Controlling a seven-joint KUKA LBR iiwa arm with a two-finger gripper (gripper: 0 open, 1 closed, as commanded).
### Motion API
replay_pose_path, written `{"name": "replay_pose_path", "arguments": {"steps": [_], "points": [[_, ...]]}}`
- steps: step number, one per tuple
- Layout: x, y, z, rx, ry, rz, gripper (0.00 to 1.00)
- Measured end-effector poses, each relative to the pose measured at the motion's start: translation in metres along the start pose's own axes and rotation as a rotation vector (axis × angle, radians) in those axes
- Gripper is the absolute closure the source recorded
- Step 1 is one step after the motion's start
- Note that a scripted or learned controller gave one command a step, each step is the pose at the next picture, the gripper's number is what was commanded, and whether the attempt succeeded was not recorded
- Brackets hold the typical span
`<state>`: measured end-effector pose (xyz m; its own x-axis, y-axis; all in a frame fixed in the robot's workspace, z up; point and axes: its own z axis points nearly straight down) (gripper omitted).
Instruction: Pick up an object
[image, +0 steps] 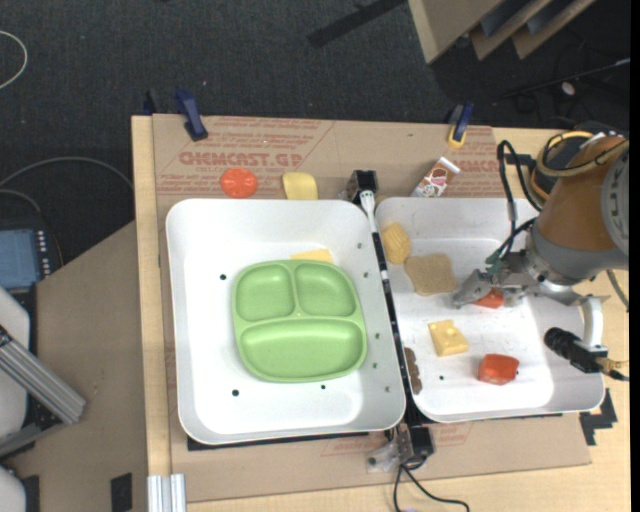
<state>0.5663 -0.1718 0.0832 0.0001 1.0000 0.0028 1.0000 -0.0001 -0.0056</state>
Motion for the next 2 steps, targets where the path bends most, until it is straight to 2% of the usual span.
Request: {"name": "replay_pose_path", "arguments": {"steps": [1, 2], "points": [[-0.048, 0.012, -0.002, -0.002, 0.007, -0.001, 0.00], [0.031, 0.026, -0.002, -0.004, 0.001, -0.008, 0.00]]}}
